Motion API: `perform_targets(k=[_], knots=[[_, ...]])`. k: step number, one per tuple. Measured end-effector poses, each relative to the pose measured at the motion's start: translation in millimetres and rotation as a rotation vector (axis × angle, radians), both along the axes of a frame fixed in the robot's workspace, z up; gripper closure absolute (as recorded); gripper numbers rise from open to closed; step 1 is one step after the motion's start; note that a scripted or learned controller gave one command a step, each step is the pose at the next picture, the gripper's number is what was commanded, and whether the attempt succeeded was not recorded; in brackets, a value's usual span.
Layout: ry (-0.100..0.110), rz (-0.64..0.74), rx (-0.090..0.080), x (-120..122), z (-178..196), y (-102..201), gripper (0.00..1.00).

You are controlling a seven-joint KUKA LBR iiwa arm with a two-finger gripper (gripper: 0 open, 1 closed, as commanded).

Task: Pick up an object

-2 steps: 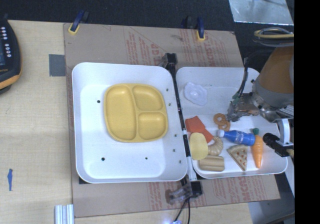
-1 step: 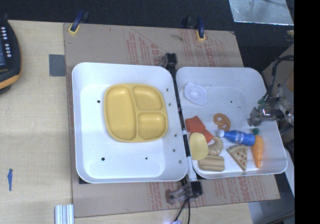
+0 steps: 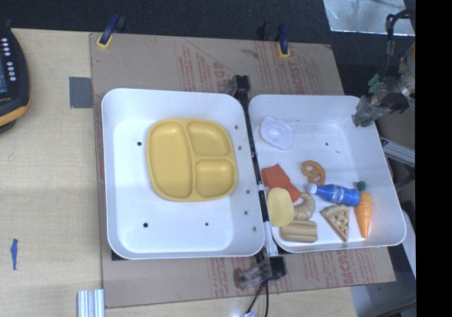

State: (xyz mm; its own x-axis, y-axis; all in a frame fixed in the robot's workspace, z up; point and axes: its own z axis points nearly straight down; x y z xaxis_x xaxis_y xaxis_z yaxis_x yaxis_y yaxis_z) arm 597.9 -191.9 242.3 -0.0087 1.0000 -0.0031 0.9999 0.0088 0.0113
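The right bin (image 3: 339,135) holds several toy foods along its near side: a blue bottle (image 3: 336,194), a carrot (image 3: 364,214), a pizza slice (image 3: 338,222), a pretzel (image 3: 311,168), a red block (image 3: 280,178), a yellow piece (image 3: 280,207) and a tan roll (image 3: 299,231). A clear white cup (image 3: 276,132) lies at the bin's far left. My gripper (image 3: 369,109) hangs at the right bin's far right rim, above and apart from the foods. Nothing shows between its fingers.
The left bin (image 3: 127,217) carries a yellow divided plate (image 3: 191,159). A black and orange pendant (image 3: 10,79) lies at the bench's left edge. Blue clamps (image 3: 283,40) pin the cardboard sheet at the back.
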Motion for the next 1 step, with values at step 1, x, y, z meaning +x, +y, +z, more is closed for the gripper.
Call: perform_targets(k=[1], knots=[[0.014, -0.003, 0.003, -4.4, -6.0, -1.3, 0.0]])
